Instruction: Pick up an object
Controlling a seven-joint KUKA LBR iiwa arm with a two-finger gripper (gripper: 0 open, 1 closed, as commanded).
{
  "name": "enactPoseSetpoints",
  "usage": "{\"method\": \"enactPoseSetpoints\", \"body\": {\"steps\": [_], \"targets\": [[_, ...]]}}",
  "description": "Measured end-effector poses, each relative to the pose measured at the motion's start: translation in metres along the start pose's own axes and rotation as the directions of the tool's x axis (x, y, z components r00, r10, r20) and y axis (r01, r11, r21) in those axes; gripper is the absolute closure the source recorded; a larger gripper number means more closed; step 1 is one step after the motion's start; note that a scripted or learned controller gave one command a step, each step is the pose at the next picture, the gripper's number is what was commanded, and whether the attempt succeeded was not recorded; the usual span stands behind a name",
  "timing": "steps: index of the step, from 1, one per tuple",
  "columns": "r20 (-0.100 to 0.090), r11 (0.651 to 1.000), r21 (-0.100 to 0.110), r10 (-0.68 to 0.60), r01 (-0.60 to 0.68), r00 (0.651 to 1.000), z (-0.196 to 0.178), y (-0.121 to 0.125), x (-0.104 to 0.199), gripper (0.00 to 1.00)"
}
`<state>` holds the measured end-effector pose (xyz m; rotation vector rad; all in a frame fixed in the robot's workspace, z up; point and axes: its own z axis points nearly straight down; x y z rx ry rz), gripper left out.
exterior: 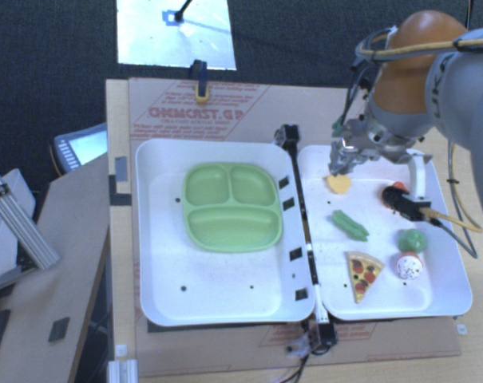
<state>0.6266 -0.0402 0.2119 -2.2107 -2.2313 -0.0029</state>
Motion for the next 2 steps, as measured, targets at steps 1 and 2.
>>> {"method": "enactPoseSetpoints", "body": {"steps": [1,2], "targets": [[0.0,1.0,-0.002,-0.001,0.001,1.0,-0.013,0.006,0.057,1.0],[0.0,1.0,-0.001,-0.001,0.001,1.0,-0.023,0.002,0.11,1.0]]}}
